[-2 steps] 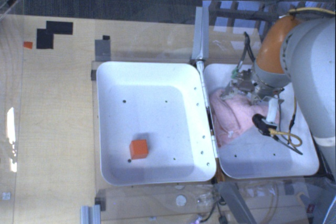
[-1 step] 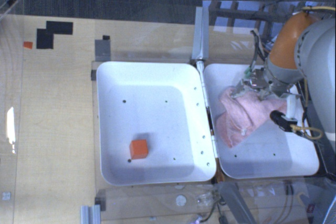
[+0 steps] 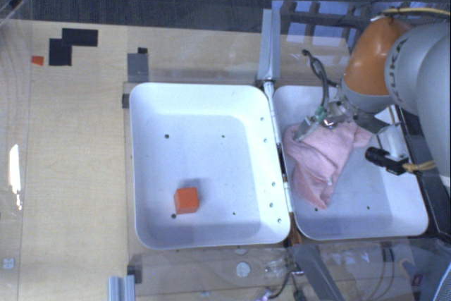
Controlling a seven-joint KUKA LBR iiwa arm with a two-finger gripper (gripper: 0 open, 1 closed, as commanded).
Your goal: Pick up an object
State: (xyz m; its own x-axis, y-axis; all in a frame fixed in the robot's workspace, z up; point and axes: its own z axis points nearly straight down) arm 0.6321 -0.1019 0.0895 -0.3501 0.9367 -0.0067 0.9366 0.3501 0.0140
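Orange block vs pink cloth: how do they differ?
The orange block is small, rigid and boxy; the pink cloth is far larger, soft and crumpled. The orange block sits alone in the left bin; the pink cloth lies in the right bin, with the hand at its upper edge. Both rest on white bin floors.

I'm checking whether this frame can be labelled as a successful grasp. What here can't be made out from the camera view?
- Gripper: whether it grips the pink cloth; too small, and the arm's wrist covers it.
- Right bin: its upper right corner is hidden behind the arm.
- Anything under the pink cloth: the cloth covers it.
- Orange block in the left bin: its underside.
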